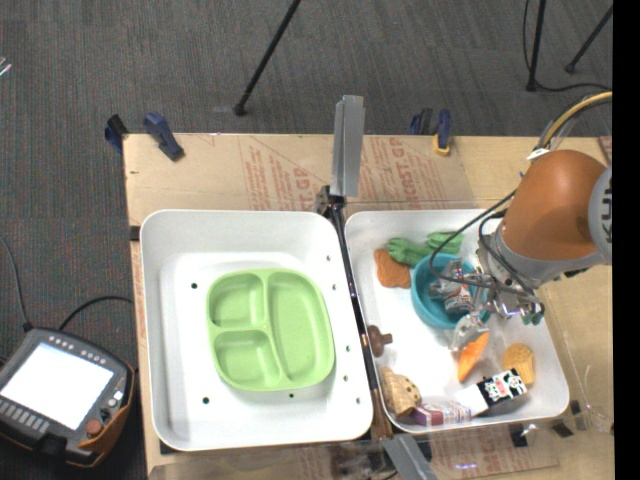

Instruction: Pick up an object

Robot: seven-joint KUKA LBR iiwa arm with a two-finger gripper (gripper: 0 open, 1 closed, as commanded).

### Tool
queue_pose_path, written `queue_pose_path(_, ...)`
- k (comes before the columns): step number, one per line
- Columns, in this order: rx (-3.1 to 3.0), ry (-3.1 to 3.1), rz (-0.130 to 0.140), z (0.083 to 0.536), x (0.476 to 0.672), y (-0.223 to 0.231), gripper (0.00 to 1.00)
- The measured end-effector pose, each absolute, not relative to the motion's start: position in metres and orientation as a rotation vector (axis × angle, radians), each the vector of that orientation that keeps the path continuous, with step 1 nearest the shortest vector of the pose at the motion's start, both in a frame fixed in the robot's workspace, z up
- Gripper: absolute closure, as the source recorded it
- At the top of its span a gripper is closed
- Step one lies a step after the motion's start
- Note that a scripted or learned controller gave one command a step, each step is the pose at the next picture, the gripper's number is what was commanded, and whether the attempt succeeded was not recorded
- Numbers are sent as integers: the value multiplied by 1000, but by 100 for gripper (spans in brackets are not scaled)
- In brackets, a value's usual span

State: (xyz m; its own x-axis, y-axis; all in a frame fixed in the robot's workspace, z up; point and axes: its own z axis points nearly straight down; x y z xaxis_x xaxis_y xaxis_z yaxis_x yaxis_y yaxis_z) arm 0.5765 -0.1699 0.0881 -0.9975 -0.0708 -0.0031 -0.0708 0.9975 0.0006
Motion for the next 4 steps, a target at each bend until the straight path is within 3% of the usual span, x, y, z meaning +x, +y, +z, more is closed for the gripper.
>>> queue_pose_path(2, -209, 3131, 2, 88, 591, -167, 0)
queue_pose_path(3, -278, 3129, 5, 87, 594, -124, 0)
queue_pose_path(4, -656, 3068, 2, 88, 632, -182, 0)
